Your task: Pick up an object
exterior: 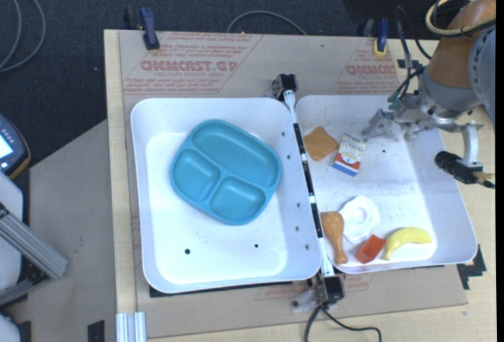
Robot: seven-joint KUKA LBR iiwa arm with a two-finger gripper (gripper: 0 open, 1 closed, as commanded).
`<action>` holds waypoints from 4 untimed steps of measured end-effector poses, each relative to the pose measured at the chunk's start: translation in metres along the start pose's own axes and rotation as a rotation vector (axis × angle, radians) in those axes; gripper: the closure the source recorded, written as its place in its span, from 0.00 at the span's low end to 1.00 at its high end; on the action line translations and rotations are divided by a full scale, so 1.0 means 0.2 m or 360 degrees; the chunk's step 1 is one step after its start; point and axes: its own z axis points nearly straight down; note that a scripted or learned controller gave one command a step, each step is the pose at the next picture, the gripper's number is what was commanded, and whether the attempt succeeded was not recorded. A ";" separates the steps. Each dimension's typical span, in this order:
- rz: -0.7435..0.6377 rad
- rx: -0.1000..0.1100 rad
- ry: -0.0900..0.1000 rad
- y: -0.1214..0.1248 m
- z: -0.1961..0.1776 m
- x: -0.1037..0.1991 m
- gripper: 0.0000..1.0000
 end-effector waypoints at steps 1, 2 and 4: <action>-0.0011 0.0018 0.0018 -0.16 -0.02 0.45 0.00; 0.0001 0.0023 0.0012 -0.24 0.11 0.46 0.00; 0.0001 0.0018 0.0009 -0.09 0.10 0.37 0.00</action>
